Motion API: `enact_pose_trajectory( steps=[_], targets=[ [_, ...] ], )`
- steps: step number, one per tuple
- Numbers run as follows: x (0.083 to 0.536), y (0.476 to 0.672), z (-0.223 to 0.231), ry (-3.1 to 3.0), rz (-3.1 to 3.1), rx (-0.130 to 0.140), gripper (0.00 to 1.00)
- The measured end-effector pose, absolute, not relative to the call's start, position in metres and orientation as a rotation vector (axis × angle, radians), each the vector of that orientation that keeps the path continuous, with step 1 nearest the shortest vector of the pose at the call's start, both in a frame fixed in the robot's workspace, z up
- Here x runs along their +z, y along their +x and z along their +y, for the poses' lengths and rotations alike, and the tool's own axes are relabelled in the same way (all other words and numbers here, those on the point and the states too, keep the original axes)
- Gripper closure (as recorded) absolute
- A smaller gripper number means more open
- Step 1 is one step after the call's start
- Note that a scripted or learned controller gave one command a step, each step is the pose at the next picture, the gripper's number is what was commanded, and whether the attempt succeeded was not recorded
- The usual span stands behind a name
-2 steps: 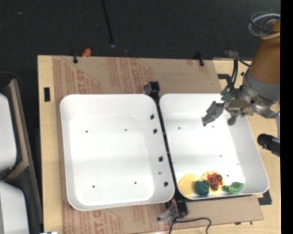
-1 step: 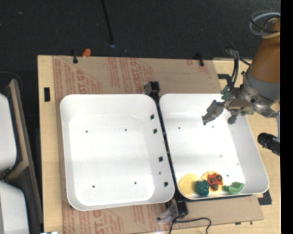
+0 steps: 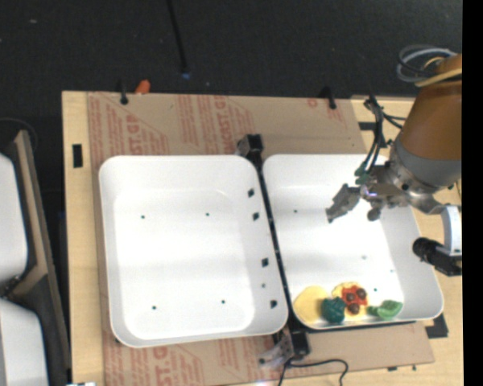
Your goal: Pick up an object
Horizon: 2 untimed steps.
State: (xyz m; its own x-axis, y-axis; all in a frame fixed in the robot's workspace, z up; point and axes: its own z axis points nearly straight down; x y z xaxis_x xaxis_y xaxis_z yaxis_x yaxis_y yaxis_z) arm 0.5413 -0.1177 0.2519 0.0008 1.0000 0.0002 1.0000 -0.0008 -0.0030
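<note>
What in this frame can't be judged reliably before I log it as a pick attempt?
- Gripper, camera view: small and blurred, above the right bin; whether it grips anything cannot be told.
- Arm: cut off by the right edge, base unseen.
- Objects at the right bin's near edge: yellow piece, dark green piece, red piece, light green piece overlap; too small to identify.

the end effector (image 3: 352, 203) hovers over the right bin (image 3: 306, 175), well apart from small toys (image 3: 350, 302) along its near wall.
</note>
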Motion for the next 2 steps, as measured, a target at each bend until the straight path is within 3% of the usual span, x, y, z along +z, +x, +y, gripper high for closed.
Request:
enact_pose_trajectory(
  steps=[2],
  targets=[
    [0.144, 0.545, -0.113, -2.22, -2.218, 0.005, 0.0]
  ],
)
